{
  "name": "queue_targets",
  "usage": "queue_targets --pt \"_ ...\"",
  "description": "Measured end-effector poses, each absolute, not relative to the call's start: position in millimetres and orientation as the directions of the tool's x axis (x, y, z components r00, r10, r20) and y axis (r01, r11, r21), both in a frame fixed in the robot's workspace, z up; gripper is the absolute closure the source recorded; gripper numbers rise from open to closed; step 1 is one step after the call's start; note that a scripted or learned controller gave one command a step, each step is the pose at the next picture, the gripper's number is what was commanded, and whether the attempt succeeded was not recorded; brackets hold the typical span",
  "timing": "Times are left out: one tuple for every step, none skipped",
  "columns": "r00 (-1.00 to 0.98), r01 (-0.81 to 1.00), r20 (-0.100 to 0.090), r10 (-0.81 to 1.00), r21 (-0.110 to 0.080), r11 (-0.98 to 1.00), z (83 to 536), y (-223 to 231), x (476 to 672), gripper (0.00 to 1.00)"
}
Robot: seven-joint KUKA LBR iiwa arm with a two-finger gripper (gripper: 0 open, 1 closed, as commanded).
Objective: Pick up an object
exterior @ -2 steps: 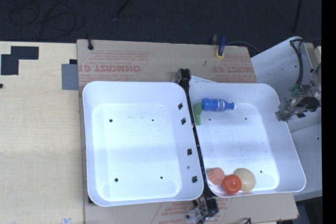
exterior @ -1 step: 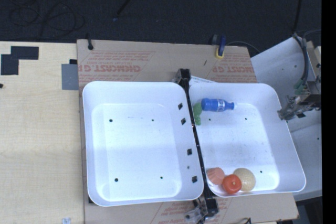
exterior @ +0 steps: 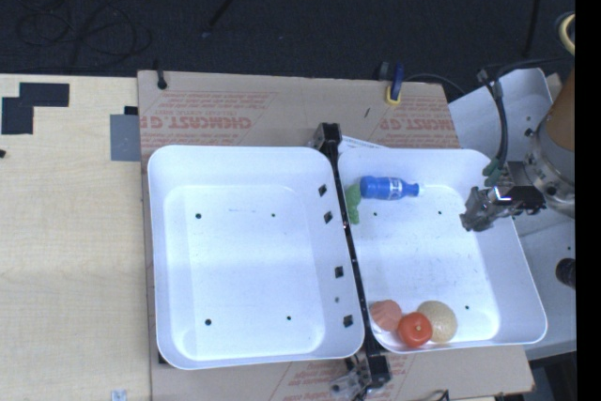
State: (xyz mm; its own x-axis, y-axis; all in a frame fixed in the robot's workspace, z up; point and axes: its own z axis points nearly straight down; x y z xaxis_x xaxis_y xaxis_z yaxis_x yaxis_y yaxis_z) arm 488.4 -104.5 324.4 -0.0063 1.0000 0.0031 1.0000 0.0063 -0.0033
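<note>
Camera view | gripper (exterior: pixel 477 209) over the right bin (exterior: pixel 512 296) at its right rim, jaw state cannot be told | blue bottle (exterior: pixel 387 189) lies left of gripper, well apart | risk: descent here could meet rim or bare floor, missing everything

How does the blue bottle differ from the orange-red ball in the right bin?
The blue bottle is elongated and lies on its side; the orange-red ball is round. The bottle lies at the bin's far side, the ball in the near corner, touching a pale ball. Both sit in the right bin.
</note>
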Motion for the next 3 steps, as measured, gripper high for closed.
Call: queue_targets --pt "-0.008 1.0 0.002 1.0 -0.005 0.008 323 -18 475.4 1.0" --pt "-0.008 1.0 0.002 1.0 0.011 0.008 435 37 503.1 1.0" --pt "-0.002 1.0 0.0 1.0 0.005 0.002 508 45 510.6 1.0"
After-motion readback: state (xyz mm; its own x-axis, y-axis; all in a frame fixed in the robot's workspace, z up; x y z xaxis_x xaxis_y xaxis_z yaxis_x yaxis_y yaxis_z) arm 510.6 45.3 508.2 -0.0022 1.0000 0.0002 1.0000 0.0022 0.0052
